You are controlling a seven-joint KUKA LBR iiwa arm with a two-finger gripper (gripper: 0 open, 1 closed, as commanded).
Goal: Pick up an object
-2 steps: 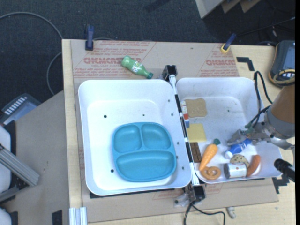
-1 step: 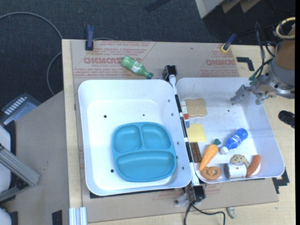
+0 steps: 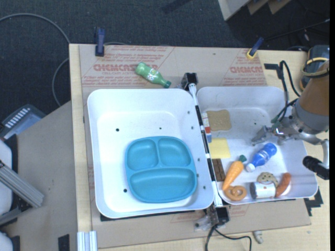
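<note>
Gripper [image 3: 264,135] being held low in the right bin [image 3: 246,95].
It is being blurred; finger state cannot be told. Bottle [image 3: 261,156] lying just beside.

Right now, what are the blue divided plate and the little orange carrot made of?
The blue divided plate in the left white bin looks like moulded plastic: one even colour, rounded compartments, a soft matte sheen. The little orange carrot in the right white bin is probably a plastic toy, smooth and evenly orange, though it's too small to be certain.
</note>
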